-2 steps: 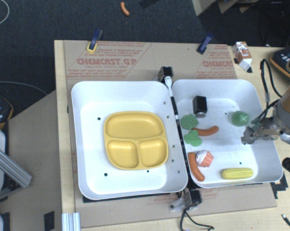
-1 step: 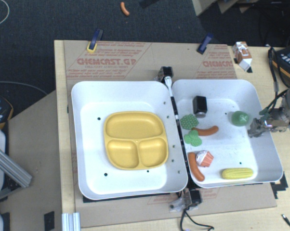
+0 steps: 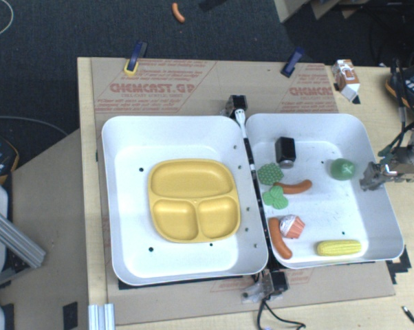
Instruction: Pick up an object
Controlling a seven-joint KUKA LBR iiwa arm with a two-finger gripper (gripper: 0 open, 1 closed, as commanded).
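Small toy foods lie scattered in the right white bin (image 3: 372,150); pincer (image 3: 373,177) at its three-o'clock rim, grip unreadable.

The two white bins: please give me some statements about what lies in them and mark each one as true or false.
1. The yellow divided plate lies in the left bin. True.
2. The corn cob lies in the left bin. False: it lies in the right bin, near its front edge.
3. The gripper is at the right edge of the right bin. True.
4. The green ball rests on the yellow plate. False: it lies on the floor of the right bin, close to the gripper.
5. The black block lies in the right bin. True.
6. The yellow plate holds a sausage. False: the sausages lie in the right bin.
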